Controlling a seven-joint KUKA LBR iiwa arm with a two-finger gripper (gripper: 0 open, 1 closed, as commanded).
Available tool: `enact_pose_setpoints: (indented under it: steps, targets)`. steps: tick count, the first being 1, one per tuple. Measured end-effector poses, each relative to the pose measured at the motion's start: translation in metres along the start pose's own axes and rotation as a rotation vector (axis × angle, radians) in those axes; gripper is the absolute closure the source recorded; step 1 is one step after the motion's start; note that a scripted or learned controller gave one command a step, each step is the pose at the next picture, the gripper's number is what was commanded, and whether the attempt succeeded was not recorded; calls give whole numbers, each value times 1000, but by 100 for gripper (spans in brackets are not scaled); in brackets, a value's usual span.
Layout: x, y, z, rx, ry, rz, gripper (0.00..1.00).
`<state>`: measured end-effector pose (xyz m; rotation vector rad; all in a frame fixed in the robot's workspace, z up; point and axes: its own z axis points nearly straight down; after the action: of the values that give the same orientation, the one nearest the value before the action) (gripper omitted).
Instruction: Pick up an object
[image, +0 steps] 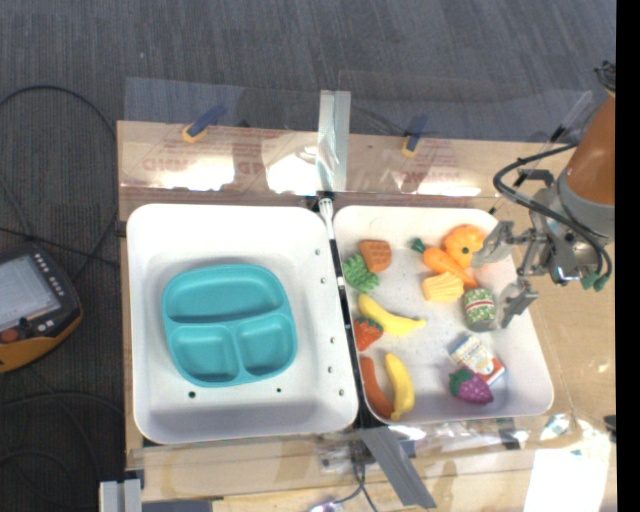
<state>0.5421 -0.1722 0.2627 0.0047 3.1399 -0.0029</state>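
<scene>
The claw (510, 268) hangs over the right edge of the right bin (535, 395), its two fingers spread wide apart with nothing between them. One finger points toward an orange (464, 241), the other reaches down beside a small green jar (480, 309) without gripping it. Above the claw the arm (590, 170) shows its orange band and loops of black cable.

Just left of the jar lies a yellow block of corn (442, 288), touching a carrot (440, 262) that rests against the orange. Below the jar sit a small carton (474, 354) and a bunch of purple grapes (472, 387). Further left are a brown waffle (376, 254), a green leafy piece (358, 272), a banana (392, 318), a strawberry (367, 333), a second banana (400, 384) and a sausage (374, 384).

The left bin (150, 240) holds a teal divided tray (230, 322). Both bins stand on the worktop (150, 165). On the floor at the far left lies a handheld control pad (30, 300).
</scene>
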Motion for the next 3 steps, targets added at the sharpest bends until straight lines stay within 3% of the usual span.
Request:
enact_pose_setpoints:
  steps: [1, 2, 3]
  targets:
    - [-29, -8, 153, 1, 2, -55, 0]
    - [-126, -2, 170, -3, 15, -15, 0]
    - [-131, -2, 156, 6, -15, -16, 100]
